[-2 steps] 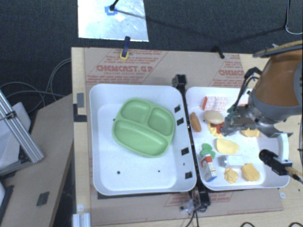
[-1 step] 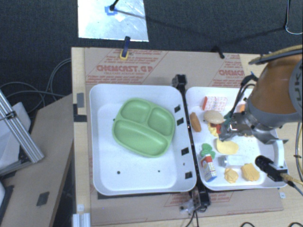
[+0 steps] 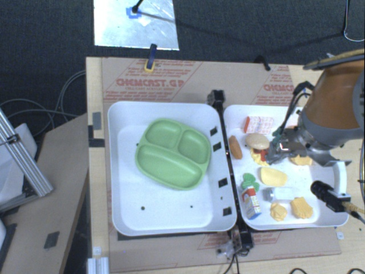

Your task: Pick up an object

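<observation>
Bun (image 3: 257, 141) just beside pincer (image 3: 276, 150)

From my feed, both white bins (image 3: 122, 210) look like smooth plastic with a slight sheen. The green divided plate (image 3: 173, 153) reads as matt plastic. I see printed cardboard sheeting (image 3: 165, 81) under the bins, dull and papery. The floor (image 3: 45, 50) looks like rough dark carpet. A metal sheet (image 3: 134, 16) behind glares brightly. The arm (image 3: 339, 101) has a satin orange and grey shell.

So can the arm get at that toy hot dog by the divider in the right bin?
Probably yes. The hot dog lies apart from the other toys with nothing over it, and the gripper is in the same right bin, though the divider wall is close.
</observation>
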Available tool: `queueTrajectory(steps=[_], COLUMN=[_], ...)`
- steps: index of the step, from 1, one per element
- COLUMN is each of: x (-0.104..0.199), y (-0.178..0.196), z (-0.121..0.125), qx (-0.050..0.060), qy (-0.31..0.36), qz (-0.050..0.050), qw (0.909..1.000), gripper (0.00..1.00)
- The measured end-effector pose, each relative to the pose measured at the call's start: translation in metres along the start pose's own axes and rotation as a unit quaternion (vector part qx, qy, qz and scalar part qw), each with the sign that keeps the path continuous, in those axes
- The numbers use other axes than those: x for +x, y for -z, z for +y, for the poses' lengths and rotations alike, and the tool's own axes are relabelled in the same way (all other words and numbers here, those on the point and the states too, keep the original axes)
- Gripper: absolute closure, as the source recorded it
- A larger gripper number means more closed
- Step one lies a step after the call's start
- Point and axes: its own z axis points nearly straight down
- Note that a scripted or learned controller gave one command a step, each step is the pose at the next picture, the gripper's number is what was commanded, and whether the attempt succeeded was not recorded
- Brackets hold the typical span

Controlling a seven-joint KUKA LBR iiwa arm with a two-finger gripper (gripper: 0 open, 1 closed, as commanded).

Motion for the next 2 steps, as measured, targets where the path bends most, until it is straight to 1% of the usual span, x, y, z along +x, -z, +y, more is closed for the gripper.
queueTrajectory(steps=[1,2], x=[-0.0004,0.0007], y=[-0.0158,-0.0186], z=[-0.0118,-0.0064], qx=[0.0,0.0], qy=[-0.002,-0.001], qz=[0.0,0.0], qw=[1.0,1.0], gripper=[1.0,1.0])
